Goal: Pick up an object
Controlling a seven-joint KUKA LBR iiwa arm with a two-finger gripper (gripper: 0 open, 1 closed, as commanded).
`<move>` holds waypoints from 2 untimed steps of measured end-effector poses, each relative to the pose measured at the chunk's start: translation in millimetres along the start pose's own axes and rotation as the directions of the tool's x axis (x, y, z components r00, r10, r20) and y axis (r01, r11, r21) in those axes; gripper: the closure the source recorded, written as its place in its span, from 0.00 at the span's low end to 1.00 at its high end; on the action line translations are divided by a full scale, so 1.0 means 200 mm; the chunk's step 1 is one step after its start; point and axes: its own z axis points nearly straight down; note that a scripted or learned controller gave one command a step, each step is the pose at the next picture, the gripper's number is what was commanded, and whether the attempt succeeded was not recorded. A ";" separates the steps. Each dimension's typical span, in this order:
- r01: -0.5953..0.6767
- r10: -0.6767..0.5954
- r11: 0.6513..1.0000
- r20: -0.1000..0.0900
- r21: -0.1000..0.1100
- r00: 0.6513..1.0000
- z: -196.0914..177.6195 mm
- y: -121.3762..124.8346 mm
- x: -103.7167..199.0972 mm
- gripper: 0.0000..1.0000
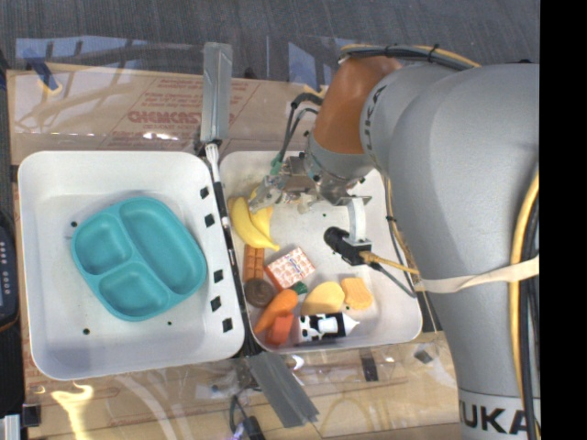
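Note:
My gripper (275,189) hangs low over the upper part of the right bin (396,324), just above and to the right of a yellow banana (249,225). Its metal parts nearly touch the banana's top end. Below the banana lie a pink-and-white checked packet (290,267), a brown round piece (259,291), an orange carrot (275,312), a yellow lemon-like piece (323,297), an orange-yellow chunk (358,292) and a black-and-white cow-patterned toy (323,327). I see nothing between the fingers.
The left bin (46,191) holds a teal divided plate (138,257). A metal divider (216,99) runs between the bins. The grey arm (459,172) covers the right side of the right bin.

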 end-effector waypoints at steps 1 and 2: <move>0.063 -0.063 0.998 -0.005 0.017 0.998 0.12 0.08 -0.08 0.00; 0.069 -0.069 0.998 -0.004 0.015 0.998 0.07 0.08 -0.07 1.00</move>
